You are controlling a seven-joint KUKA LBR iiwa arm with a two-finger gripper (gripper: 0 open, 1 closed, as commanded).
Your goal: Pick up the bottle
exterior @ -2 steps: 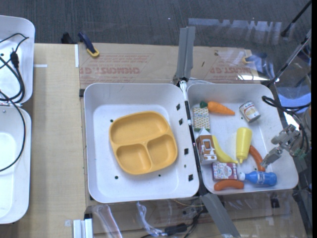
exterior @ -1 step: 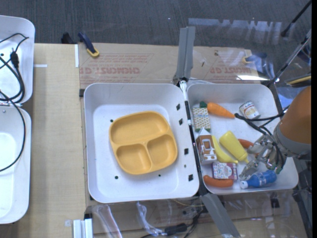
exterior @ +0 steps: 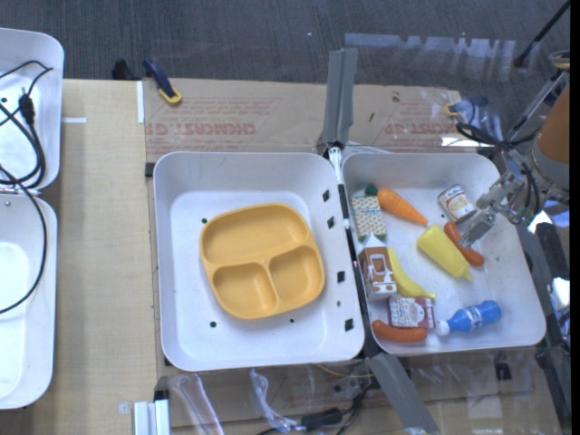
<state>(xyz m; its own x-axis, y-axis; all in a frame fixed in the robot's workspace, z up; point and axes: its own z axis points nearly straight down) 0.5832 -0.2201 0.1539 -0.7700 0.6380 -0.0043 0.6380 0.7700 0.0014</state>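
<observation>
The grey arm's two-finger gripper (exterior: pixel 473 231) hangs low over the right-hand shallow white bin (exterior: pixel 507 329), entering from its right edge, and its fingers angle down and leftward toward the middle of that bin; whether they are parted or pressed together cannot be told, and nothing can be seen held between them. Just beside the fingertips, on the side toward the bin's centre, lies a yellow plastic squeeze bottle (exterior: pixel 442 250), tilted on its side, with a small orange-red piece (exterior: pixel 464 246) against it, directly under the tips. A small silver can (exterior: pixel 455 202) sits just above the fingers. Well below them, near the bin's front wall, the blue plastic bottle with a white cap (exterior: pixel 470 317) lies on its side, apart from the gripper. Farther left of the fingers are an orange toy carrot (exterior: pixel 401 206), a green-and-white carton (exterior: pixel 367 217), a yellow toy banana (exterior: pixel 408 280), a brown carton (exterior: pixel 375 273) and a red sausage (exterior: pixel 400 333). Beyond these, in the left-hand white bin (exterior: pixel 181 270), rests a yellow three-compartment plastic plate (exterior: pixel 262 260).
</observation>
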